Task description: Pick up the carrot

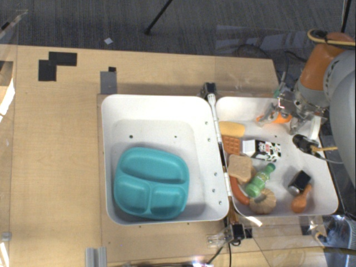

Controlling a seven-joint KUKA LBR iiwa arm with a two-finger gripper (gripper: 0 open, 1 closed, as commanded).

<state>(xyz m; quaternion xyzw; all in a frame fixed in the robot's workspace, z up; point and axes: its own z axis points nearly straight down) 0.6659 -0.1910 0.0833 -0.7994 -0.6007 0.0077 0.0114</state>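
One carrot [269,117] lies at the far edge of the right bin [334,196], beyond the green bottle [259,181]. The hand [289,109] hangs just beside it; how wide it stands I cannot tell. A teal tray [150,182] sits left of the bottle.

A light wooden bench [55,166] fills most of the view, seen from above at a slant. Beyond its far edge lies dark grey carpet [111,10] with a fine ribbed weave. A thin black pole [166,8] slants across the carpet near the top centre. Black tape patches [55,64] sit on the bench at upper left, one shaped like a step, with a small grey block [109,82] beside them. Soft, even light falls over everything, with a brighter patch at the bench's left edge.
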